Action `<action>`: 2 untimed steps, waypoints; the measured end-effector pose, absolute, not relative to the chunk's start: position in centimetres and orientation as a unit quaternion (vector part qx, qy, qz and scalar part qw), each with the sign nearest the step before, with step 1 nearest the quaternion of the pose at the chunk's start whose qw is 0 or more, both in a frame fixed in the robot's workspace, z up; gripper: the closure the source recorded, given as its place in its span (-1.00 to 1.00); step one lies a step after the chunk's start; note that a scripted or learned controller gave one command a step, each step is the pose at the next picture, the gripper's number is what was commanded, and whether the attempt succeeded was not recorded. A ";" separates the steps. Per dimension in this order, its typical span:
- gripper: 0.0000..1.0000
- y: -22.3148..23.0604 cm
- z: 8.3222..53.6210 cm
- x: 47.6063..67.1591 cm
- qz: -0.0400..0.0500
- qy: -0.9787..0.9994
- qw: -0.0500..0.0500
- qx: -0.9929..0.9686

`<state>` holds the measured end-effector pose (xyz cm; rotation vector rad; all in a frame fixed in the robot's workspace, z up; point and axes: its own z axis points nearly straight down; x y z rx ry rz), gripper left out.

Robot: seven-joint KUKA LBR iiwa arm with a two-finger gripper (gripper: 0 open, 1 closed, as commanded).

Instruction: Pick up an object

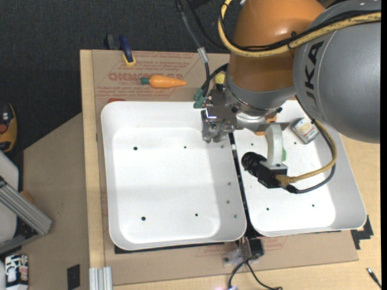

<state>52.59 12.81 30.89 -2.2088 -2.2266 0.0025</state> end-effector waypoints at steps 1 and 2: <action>1.00 19.9 22.4 50.8 0.004 -0.710 0.004 -0.704; 1.00 15.1 30.8 50.2 -0.004 -0.706 -0.003 -0.708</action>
